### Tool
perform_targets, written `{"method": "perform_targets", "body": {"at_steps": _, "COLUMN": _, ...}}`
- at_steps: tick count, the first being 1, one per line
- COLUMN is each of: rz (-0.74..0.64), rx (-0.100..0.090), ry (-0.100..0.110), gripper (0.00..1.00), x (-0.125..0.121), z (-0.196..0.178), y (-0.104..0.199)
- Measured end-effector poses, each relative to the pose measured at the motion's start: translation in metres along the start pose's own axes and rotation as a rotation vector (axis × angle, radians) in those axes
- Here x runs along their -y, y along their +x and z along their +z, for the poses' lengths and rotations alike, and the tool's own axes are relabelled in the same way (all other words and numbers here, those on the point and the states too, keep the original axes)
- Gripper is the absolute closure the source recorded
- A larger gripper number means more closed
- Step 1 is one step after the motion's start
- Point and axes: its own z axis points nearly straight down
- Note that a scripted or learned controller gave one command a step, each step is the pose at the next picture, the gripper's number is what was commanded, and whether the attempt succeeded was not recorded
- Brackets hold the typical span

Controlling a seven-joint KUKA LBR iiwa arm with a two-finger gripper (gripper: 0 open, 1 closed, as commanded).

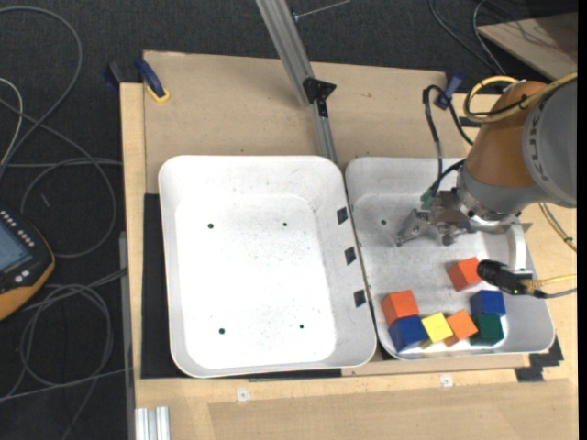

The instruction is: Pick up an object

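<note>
My gripper (pixel 424 236) hangs over the upper middle of the right bin (pixel 371 191), below the grey arm with its orange band. Its fingers are spread open over bare bin floor with nothing between them. Several blocks lie toward the bin's near edge. An orange block (pixel 463 272) lies closest, just down and right of the gripper. Another orange block (pixel 399 304) sits lower left of that one. A blue block (pixel 408 334), a yellow block (pixel 437 327), a small orange block (pixel 461 325), a green block (pixel 491 329) and a second blue block (pixel 488 302) crowd the front right corner.
The left bin (pixel 183 246) lies beside the right one, joined by black clips along the shared wall. A slanted metal rail (pixel 293 49) crosses the bench behind the bins. Cables run along the arm at the right edge.
</note>
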Motion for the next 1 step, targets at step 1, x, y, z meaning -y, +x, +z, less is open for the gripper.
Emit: {"method": "perform_targets", "body": {"at_steps": 1, "rz": 0.000, "rx": 0.001, "ry": -0.009, "gripper": 1.00, "x": -0.0024, "z": -0.0146, "y": -0.0002}}
